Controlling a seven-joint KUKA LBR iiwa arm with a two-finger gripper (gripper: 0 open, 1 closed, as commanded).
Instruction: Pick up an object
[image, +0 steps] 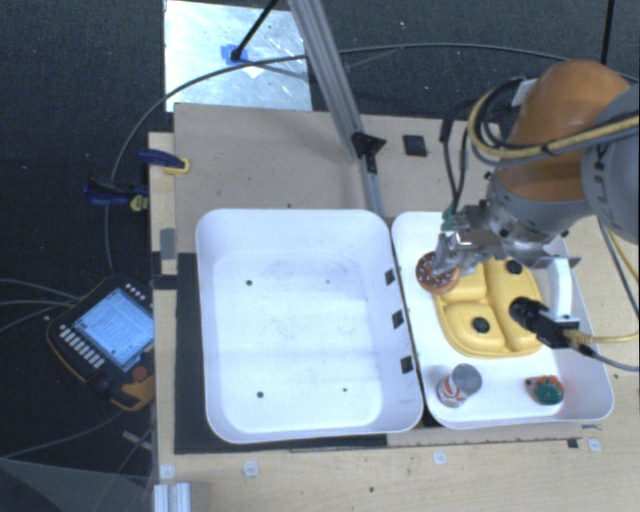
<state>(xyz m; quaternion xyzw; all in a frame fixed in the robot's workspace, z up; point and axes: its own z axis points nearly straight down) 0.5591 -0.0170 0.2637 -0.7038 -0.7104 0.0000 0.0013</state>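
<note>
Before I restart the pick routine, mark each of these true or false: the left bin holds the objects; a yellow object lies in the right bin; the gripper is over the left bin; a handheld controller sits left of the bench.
1. The left bin holds the objects: false; they lie in the right bin.
2. A yellow object lies in the right bin: true.
3. The gripper is over the left bin: false; it is over the right bin.
4. A handheld controller sits left of the bench: true.

Tan bench (270, 165), two white bins side by side on it, left bin (290, 320), right bin (585, 395), dark mat (190, 400) lay under the left bin's edge.
</note>
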